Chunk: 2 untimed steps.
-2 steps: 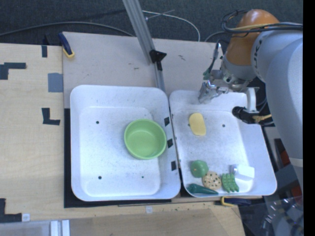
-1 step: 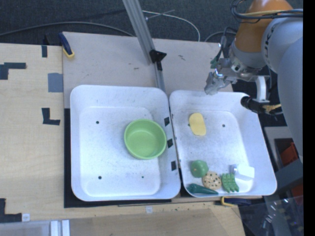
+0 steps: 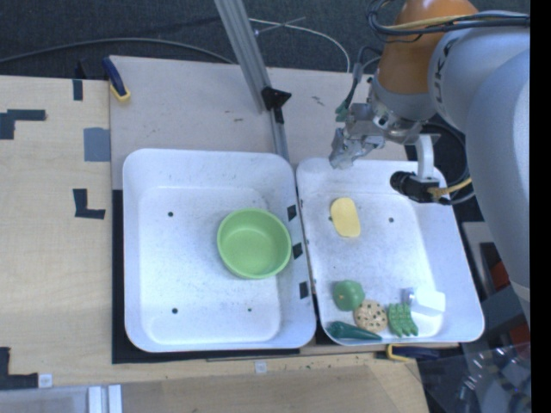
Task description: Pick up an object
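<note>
Presently catalogued, one bench [image 3: 198,101] bearing two shallow white bins side by side.

Item 1, left bin [image 3: 138,231]: holds a green bowl [image 3: 253,243], upright, seated toward the bin's right side, near the wall shared with the neighbour.

Item 2, right bin [image 3: 448,256]: holds several small things. A yellow oval piece [image 3: 345,217], lying flat, sits in the far-left part of the bin, apart from everything else. Along the near edge lies a cluster: a round green piece [image 3: 348,294]; a speckled tan cookie-like piece [image 3: 370,315] just beside it; a dark green elongated piece [image 3: 353,330] against the near wall; a ridged green piece [image 3: 401,318]; and a white block [image 3: 428,300] toward the near-right corner. Exact contacts within the cluster are too small to tell.

Item 3, gripper [image 3: 343,157]: hangs over the far-left corner of the right bin, at its far rim. Nothing is seen between its parts; whether it is spread or closed cannot be told from this view.

Step in hand, as judged: approach, with no object taken yet. The yellow oval piece is the nearest candidate, lying toward the bin's middle from the gripper.

Next move, as judged: shift from the far rim toward that piece, centre over it, descend, and close across its narrower width. Its isolation favours a clean grasp; the clustered pieces would be harder to separate.
</note>
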Available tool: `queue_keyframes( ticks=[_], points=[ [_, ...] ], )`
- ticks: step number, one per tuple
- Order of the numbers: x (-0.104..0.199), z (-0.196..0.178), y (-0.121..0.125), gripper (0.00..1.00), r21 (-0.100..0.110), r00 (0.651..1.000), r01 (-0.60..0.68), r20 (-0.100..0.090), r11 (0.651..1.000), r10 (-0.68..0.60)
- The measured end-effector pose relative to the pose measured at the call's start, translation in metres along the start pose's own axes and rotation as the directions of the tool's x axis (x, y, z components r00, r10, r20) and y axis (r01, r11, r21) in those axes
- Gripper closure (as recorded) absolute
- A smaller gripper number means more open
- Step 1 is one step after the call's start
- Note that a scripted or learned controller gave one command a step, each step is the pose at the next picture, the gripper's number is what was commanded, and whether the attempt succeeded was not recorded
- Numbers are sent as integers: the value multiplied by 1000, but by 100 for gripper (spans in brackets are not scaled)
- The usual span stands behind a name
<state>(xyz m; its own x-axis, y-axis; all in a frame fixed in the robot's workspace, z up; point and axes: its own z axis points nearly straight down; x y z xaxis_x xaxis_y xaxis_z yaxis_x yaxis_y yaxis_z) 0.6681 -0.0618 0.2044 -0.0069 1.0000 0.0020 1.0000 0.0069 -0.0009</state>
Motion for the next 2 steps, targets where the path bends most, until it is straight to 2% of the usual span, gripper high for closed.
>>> queue_keyframes(
  ticks=[1,2],
  points=[
    [63,-8,5,100,-1,1000,1,0,1000,-1],
    [113,-8,10,100,0,1000,0,0,1000,0]
  ],
)
